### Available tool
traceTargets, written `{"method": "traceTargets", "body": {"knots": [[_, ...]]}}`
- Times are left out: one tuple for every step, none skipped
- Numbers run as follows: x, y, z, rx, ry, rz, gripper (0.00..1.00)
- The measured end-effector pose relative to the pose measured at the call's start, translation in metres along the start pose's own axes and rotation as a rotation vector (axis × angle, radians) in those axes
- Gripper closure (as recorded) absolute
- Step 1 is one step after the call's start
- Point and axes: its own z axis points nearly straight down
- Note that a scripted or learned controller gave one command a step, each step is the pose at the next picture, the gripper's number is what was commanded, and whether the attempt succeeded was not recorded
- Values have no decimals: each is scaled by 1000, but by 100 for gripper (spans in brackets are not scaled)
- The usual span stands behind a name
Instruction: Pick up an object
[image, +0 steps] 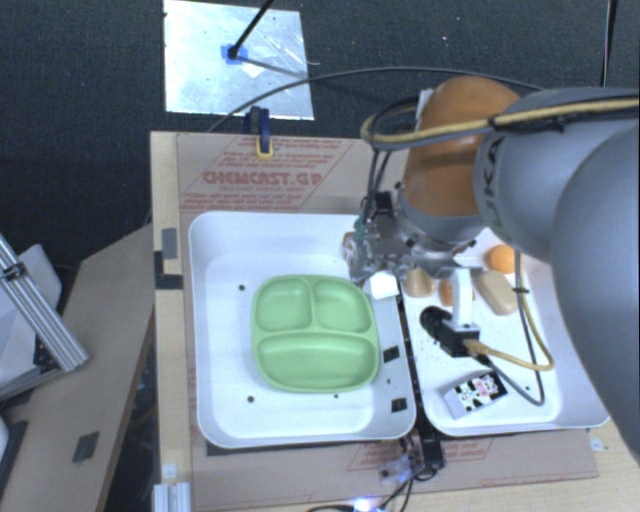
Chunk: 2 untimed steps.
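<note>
Two bins: green tray (315, 333) in the left one.
Gripper (372, 262): beside tray's upper right corner; finger state cannot be told.
Advice: probably descend vertically, centred on one object.

This is a robotics lab or test cell, not a home or shop. A grey industrial arm (560, 190) with an orange band (455, 150) and loose yellow and black cabling (520, 340) reaches over a desk (120, 300) covered with a brown board printed "CHEMCAST GP" (262, 178). Two shallow white bins (215, 330) sit side by side on it, laid out as a fixed work area. Black cloth backing (80, 90) hangs behind the desk, a taped-up sheet of reflective foil (238, 60) is fixed to it, and an aluminium extrusion rail (40, 310) leans in at the left. A blue clamp (261, 125) grips the board's far edge.
</note>
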Motion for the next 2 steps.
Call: {"method": "traceTargets", "body": {"knots": [[30, 12, -10, -4, 0, 2, 100], [28, 11, -10, -2, -1, 5, 0]]}}
